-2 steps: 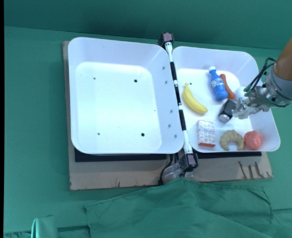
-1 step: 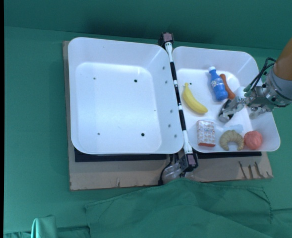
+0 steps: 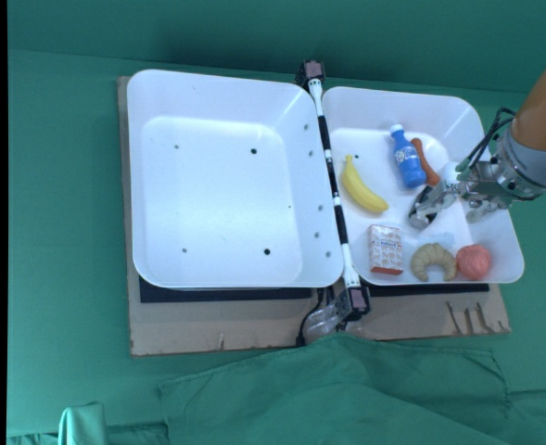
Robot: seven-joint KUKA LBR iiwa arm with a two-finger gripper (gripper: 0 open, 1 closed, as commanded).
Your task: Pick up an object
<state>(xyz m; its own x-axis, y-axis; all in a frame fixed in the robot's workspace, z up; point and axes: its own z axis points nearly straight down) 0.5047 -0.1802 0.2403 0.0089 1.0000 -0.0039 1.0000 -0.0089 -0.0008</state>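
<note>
The right white bin (image 3: 495, 239) holds a yellow banana (image 3: 363, 188), a blue bottle (image 3: 405, 158), a thin orange stick-like piece (image 3: 425, 160), a small red-and-white carton (image 3: 385, 248), a croissant (image 3: 434, 261) and a pink-red ball (image 3: 474, 261). My gripper (image 3: 424, 209) hangs low over the middle of this bin. It is right of the banana, just below the bottle and orange piece, and above the croissant. I see nothing held in it.
The left white bin (image 3: 143, 156) lies beside the right one, with a black-and-white divider bar (image 3: 328, 165) between them. Both rest on a brown board (image 3: 208, 327) on green cloth. The arm comes in from the right.
</note>
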